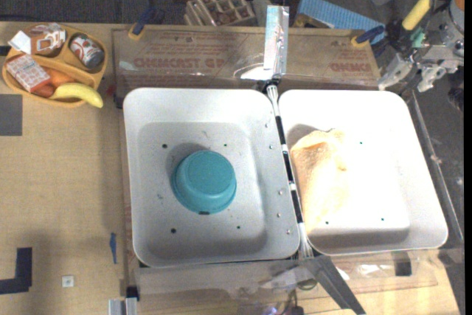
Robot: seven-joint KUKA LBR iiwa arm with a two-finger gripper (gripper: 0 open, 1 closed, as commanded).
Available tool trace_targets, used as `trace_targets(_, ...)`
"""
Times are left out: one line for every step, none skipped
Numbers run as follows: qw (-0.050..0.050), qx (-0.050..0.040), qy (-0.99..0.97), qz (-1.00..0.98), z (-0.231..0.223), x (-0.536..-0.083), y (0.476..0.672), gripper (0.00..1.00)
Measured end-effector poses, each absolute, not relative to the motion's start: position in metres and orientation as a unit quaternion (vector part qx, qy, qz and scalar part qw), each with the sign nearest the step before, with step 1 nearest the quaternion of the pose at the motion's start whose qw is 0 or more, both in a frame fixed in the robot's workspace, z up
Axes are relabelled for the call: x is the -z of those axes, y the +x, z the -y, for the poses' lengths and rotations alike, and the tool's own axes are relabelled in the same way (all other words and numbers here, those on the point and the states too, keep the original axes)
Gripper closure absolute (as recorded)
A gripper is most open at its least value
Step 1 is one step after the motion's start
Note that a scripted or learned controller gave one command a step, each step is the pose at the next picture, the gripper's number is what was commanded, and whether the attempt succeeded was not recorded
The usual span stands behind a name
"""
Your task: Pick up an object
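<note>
Teal bowl: smooth matt plastic. Orange cloth: soft, crumpled. White bins: smooth plastic, slight sheen.

bins: 2 | teal bowl: 1 | tan cloth: 1 | banana: 1

Faint reddish capital lettering runs along the brown cardboard panel at the far side of the surface, behind the two bins — too washed out to spell with any confidence. A shorter patch of the same print shows toward the panel's right end, cut off. The small packets in the yellow tray at the far left carry printing — too small to read.
</note>
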State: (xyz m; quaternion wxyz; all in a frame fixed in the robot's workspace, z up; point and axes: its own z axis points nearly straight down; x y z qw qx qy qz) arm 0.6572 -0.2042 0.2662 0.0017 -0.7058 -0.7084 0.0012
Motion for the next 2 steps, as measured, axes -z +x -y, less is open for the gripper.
trace_targets(0.002,-0.0009,-0.682,0.731,0.153,-0.162,0.667,0.0)
trace_targets(0.0,-0.0001,-0.655,0.756,0.144,-0.093,0.653,0.0)
